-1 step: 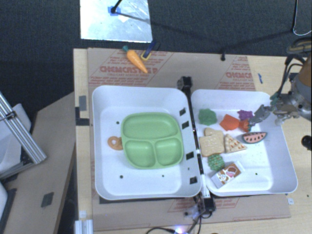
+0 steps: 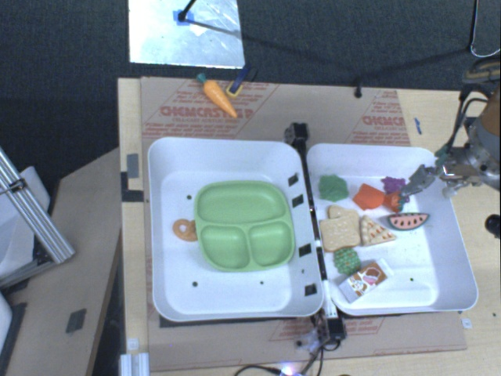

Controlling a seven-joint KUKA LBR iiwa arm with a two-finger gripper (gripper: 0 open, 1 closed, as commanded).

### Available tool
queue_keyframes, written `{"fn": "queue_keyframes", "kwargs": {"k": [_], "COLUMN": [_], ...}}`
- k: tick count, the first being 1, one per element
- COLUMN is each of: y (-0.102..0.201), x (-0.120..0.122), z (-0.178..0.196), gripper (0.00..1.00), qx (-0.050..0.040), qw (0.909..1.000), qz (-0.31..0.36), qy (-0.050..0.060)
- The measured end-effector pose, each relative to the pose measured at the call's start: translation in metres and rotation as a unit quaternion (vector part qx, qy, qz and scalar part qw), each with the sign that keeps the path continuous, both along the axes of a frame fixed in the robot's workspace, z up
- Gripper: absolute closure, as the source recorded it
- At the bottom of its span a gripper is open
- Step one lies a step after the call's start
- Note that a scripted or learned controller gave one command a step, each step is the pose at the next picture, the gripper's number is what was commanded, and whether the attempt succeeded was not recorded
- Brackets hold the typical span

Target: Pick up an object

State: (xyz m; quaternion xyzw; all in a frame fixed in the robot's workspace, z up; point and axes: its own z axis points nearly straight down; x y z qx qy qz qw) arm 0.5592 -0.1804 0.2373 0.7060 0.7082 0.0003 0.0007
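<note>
The gripper [image 2: 420, 178] hangs low over the right white plastic bin [image 2: 450, 269], angled in from the right, probably lining up on the toy food clustered there. Just beside its tip lie a small purple grape bunch [image 2: 393, 184] and an orange wedge-shaped block [image 2: 369, 197]. Its opening is too blurred to tell.

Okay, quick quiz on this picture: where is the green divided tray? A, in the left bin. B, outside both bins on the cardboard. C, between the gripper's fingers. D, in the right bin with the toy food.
A: the green divided tray lies flat in the left bin, beside a small pretzel, while the toy food such as the watermelon slice lies in the right bin.
</note>
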Motion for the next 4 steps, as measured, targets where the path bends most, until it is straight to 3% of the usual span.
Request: {"fn": "queue_keyframes", "kwargs": {"k": [2,3,4], "y": [-0.006,-0.011,-0.017], "x": [0.006,0.015,0.025], "z": [-0.089,-0.128,-0.140], "gripper": [0.00,0.00,0.00], "qx": [0.0004,-0.0055,-0.0093], "qw": [1.0000,0.9999,0.9998], "qz": [-0.001,-0.002,-0.001], "qy": [0.001,-0.010,-0.016]}}
